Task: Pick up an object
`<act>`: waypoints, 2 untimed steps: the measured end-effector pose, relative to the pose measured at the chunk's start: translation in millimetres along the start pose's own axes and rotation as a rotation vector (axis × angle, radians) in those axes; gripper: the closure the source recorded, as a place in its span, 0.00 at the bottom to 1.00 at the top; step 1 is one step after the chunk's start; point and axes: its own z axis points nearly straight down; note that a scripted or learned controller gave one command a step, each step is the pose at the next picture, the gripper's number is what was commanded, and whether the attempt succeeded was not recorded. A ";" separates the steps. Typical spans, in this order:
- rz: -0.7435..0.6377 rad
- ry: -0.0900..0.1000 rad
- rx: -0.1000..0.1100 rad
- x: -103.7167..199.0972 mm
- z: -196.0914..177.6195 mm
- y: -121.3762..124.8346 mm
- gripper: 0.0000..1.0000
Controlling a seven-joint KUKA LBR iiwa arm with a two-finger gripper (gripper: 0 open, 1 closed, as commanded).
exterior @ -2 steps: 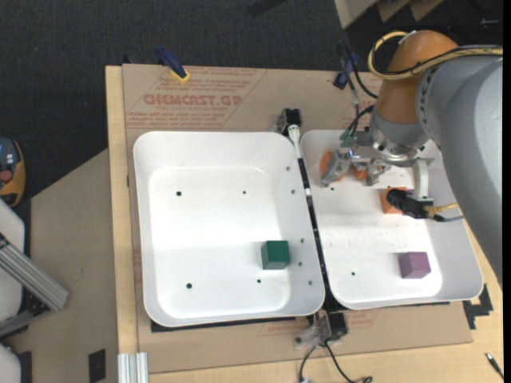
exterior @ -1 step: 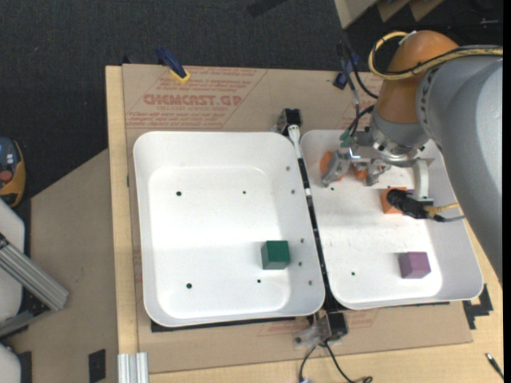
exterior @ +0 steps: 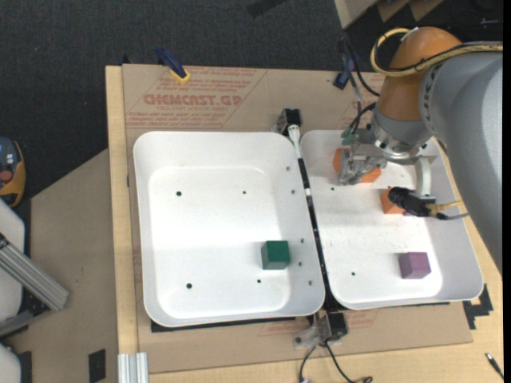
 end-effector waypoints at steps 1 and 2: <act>-0.001 0.000 -0.055 -14.5 8.4 -35.9 1.00; -0.011 0.000 -0.076 49.2 -103.3 8.8 1.00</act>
